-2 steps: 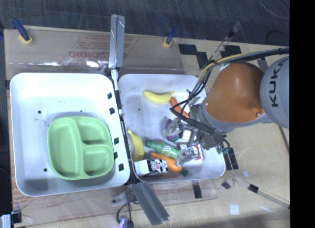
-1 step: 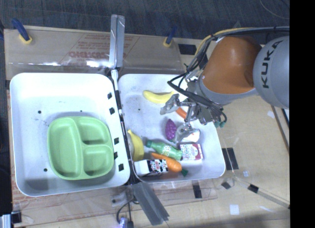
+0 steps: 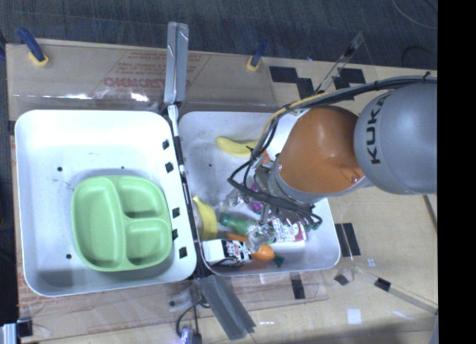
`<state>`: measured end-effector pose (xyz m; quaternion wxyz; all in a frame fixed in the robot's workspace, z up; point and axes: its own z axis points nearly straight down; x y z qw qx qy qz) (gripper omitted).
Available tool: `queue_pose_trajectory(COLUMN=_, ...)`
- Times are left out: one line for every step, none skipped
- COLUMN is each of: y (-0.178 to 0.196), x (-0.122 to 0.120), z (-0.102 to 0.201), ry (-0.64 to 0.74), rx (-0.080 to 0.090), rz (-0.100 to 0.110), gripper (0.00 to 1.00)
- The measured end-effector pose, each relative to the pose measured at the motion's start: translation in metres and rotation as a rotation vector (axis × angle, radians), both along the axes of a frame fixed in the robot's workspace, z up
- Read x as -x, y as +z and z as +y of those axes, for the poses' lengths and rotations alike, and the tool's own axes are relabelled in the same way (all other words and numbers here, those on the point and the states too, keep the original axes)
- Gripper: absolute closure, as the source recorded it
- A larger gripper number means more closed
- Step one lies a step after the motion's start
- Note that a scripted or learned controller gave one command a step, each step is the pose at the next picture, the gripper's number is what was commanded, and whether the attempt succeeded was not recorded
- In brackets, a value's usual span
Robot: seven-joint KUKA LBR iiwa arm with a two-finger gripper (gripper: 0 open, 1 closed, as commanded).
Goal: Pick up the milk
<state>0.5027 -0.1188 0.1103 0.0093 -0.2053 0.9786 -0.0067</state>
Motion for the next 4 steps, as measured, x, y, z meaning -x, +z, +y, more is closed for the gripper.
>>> queue_pose_trajectory(y=0.092, x=-0.007, z=-0.066, ry=0.018, rx=-0.008, rz=0.018, gripper=0.0)
queue_pose_trajectory(y=-0.019, x=-0.028, z=-0.013, ry=0.05, rx=-0.01, rz=0.023, gripper=0.0)
queue_pose_trajectory(y=-0.009, x=-0.029, z=-0.011, ry=0.055, rx=-0.01, rz=0.022, gripper=1.0)
queue_pose_trajectory(y=-0.009, x=-0.029, z=-0.011, ry=0.054, rx=-0.01, rz=0.022, gripper=0.0)
